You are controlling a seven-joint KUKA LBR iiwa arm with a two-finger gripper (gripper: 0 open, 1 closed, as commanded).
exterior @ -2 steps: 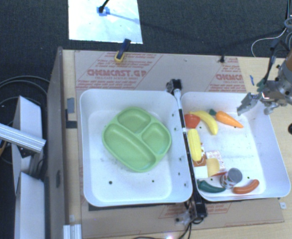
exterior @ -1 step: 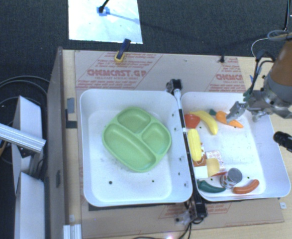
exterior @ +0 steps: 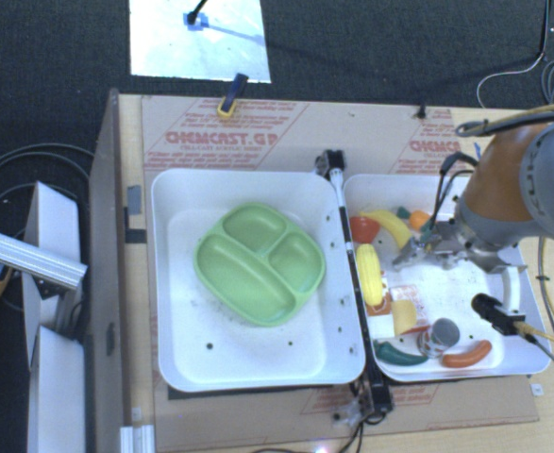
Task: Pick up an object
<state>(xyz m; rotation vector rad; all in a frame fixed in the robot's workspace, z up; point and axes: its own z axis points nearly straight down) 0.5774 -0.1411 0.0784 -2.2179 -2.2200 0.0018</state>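
Gripper (exterior: 416, 249): low in the right bin (exterior: 527, 366), beside the banana (exterior: 387, 223)
Jaws: cannot tell whether apart or together
Progress: nothing visibly grasped; pick and lift remain

Bench sheet (exterior: 258, 130) under bins: red print "CHEMCAST GP" readable at upper left, just above left bin's rim, w/ smaller red lines above and below it, too fine to read. Same red logo repeats at upper right of sheet, cut off by arm, only "CHEMC…" legible there. No readable text on bins, plate or the small items.
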